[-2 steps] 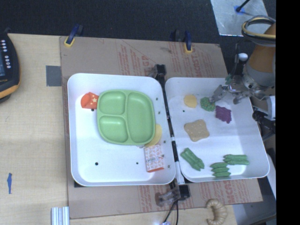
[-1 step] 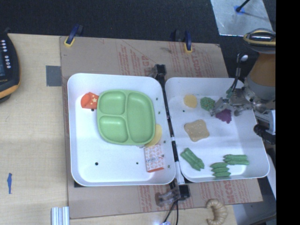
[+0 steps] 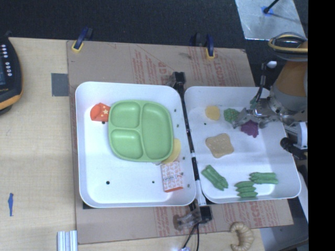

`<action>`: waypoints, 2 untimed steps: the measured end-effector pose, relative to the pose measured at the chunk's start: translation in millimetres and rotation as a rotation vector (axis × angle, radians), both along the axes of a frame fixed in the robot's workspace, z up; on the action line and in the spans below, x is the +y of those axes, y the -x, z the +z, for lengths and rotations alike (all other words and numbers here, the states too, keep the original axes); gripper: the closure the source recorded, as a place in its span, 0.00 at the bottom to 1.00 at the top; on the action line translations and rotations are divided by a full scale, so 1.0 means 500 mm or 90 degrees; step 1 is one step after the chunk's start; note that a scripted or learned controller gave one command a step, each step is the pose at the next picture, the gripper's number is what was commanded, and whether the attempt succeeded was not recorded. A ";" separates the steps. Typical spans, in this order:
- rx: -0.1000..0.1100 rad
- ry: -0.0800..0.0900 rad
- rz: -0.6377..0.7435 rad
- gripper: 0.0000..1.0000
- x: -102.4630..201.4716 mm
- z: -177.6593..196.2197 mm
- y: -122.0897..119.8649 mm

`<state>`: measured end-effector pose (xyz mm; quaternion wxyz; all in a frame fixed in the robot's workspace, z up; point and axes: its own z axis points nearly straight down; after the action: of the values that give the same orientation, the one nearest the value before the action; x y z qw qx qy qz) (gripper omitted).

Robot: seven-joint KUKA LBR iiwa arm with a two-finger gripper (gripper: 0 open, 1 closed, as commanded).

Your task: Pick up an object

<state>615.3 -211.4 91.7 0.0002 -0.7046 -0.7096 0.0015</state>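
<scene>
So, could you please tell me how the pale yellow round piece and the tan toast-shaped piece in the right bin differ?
The pale yellow round piece is smaller and smooth-edged; the tan toast-shaped piece is larger, squarish and speckled. The round one lies toward the bin's far side, the toast nearer its middle. Both lie flat in the right white bin, untouched by the gripper.

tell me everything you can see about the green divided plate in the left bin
The green plate is pale green, looks like smooth plastic, with rounded corners and three compartments: two on its left side, one long one on its right. It lies flat and slightly turned in the left bin, toward the far side. A red packet sits at its far left corner, a yellow piece peeks from under its right edge, and a printed packet lies just near of it.
</scene>
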 end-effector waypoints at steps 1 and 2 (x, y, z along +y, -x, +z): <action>-0.001 -0.001 -0.001 0.00 -0.001 0.002 -0.022; 0.002 -0.001 -0.002 0.00 0.000 0.001 -0.006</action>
<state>618.1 -211.4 92.0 0.0019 -0.7057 -0.7085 0.0017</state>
